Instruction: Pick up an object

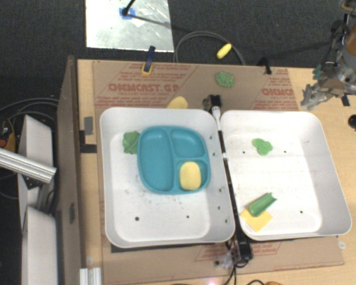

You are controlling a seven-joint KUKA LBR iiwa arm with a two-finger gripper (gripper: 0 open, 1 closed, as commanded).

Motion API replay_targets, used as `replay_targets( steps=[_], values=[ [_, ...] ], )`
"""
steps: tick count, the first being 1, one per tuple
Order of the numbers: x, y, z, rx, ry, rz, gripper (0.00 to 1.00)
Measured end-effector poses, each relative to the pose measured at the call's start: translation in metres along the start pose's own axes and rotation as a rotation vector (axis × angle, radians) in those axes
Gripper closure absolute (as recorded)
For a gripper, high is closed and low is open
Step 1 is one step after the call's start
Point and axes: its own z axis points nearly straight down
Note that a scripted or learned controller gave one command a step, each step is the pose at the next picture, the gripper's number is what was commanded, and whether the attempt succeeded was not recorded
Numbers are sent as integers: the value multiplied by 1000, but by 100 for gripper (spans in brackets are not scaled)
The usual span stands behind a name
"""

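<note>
Looks like the approach step: nothing is picked yet, and the pincer [313, 95] hangs off past the top right corner of the right bin [320, 159], with no object in it. Whether it's spread or pressed together, can't tell from here.

Going big to small: the two bins are smooth white plastic, shallow, rounded corners. Far to the pincer's lower left, the left bin [115, 159] holds a glossy teal divided plate [160, 159] with a rounded yellow lump [190, 175] in one compartment. Closer in the right bin, below-left of the pincer: a green cylinder-ish piece [261, 203] lying touching a flat yellow square [257, 220], and a small bumpy green blob [261, 146]. My guess is the blob is the nearest target; the next move needs a swing in and down over it.
</note>
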Motion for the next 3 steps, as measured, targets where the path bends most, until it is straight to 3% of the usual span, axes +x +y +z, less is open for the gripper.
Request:
replay_targets(
  steps=[1, 2, 3],
  values=[
    [65, 0, 61, 12, 6, -4, 100],
    [60, 0, 58, 8, 2, 1, 0],
    [50, -17, 162, 17, 4, 6, 0]
  ],
)
